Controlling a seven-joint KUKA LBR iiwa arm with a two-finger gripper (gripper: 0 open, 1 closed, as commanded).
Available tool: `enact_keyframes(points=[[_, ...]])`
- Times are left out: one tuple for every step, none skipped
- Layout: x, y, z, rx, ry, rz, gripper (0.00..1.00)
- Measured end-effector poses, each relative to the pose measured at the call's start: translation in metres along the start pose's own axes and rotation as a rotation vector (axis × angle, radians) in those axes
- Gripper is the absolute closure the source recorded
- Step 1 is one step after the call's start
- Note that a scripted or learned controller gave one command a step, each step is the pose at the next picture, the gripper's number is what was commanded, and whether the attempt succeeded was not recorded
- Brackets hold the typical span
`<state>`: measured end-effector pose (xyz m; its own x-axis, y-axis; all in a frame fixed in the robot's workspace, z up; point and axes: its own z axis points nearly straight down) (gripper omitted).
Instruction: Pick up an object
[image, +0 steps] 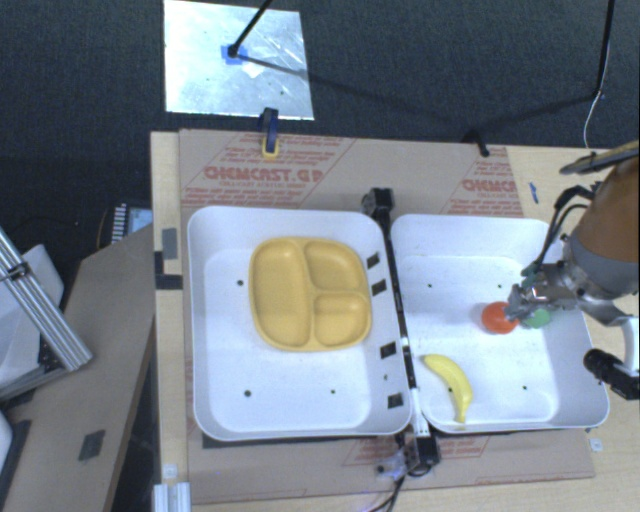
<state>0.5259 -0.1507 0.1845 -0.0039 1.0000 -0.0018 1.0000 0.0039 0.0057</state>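
Gripper (527, 305) is sitting low in the right bin (470, 245), at its right side, with the grey arm (605, 240) reaching in over the rim; whether it is open or closed on anything cannot be told from this angle. Red-orange round object (497, 318) is lying just left of the tool tip, touching or nearly touching it, and a small green object (539, 319) is showing just beside it on the right, partly under the wrist. Banana (451, 384) is lying well apart, toward the bin's front left corner. Left bin (215, 330) is carrying a yellow divided plate (308, 293), three compartments, nothing seen in them. Step in hand is looking like the grasp attempt at the red and green pair, descent apparently done. Next move is calling for a firm closure centred on one item, then a straight lift; a round thing could be squirting sideways. Cardboard (280, 165) under the bins is reading "CHEMCAST GP" in red print, repeated at the far right and possibly partial there.
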Motion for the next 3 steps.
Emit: enact_keyframes(points=[[-0.001,0.002,-0.054,-0.002,-0.001,-0.001,1.0],[0.046,0.021,-0.061,0.002,0.003,-0.005,1.0],[0.102,0.03,-0.061,0.003,0.004,-0.006,1.0]])
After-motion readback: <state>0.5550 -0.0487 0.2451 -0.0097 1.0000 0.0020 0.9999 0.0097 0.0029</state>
